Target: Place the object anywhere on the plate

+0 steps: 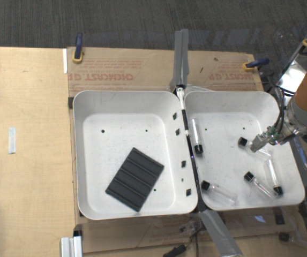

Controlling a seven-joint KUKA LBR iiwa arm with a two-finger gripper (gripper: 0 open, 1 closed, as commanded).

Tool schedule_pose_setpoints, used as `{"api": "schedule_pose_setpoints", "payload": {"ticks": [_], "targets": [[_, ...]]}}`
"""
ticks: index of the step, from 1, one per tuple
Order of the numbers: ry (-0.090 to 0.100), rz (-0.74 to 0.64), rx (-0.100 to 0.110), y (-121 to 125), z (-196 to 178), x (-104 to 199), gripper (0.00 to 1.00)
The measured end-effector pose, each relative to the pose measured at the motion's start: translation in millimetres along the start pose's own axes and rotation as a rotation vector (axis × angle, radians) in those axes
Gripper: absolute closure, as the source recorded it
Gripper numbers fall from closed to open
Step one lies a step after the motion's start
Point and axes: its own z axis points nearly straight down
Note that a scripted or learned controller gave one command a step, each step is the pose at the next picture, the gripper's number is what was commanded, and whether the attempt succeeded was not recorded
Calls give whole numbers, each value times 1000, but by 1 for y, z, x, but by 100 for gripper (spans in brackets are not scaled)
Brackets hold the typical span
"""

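Cardboard sheet (142,68) behind the bins carried red print, upside down from the camera: first word read approx. "CHEMCAST", then "GP"; smaller lines below it illegible. No other legible text, nos. or labels seen elsewhere.

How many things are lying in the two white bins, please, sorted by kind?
black ribbed plate: 1
clear vials with black caps: 5 (the body of the fifth is hard to make out)
Total: 6
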Motion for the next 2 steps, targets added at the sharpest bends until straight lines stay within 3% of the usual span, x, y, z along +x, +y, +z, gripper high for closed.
{"api": "schedule_pose_setpoints", "payload": {"ticks": [1,2], "targets": [[-1,94,1,141,32,53,100],[-3,-365,-2,214,-87,104,100]]}}
